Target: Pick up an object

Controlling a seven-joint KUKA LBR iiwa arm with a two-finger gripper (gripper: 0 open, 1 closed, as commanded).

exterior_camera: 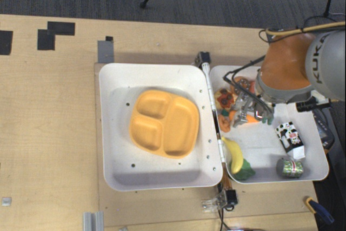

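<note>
The left bin [116,170] is seen on the wooden bench [48,132], and a yellow divided plate [164,122] with three compartments is found lying near its middle, well apart from the bin's walls. A metal rail [213,111] is seen running between the two bins.

In the right bin [270,170], a cluster of small orange and red items [225,101] is seen against the left wall, in the far part of the bin. Nearer the front, a banana [234,153] is laid along that same wall, and a green object [245,171] is seen touching its lower end. The gripper [250,112] is held low over the right bin, just beside the orange and red cluster, with the orange band [286,62] of the arm above it. Whether its fingers are apart or together cannot be told, since they are blurred against the clutter, and nothing can be made out between them.

Further right, a black and white object [288,134] is seen on the bin floor, and a small greenish can [291,167] is found lying on its side near the front right corner.
</note>
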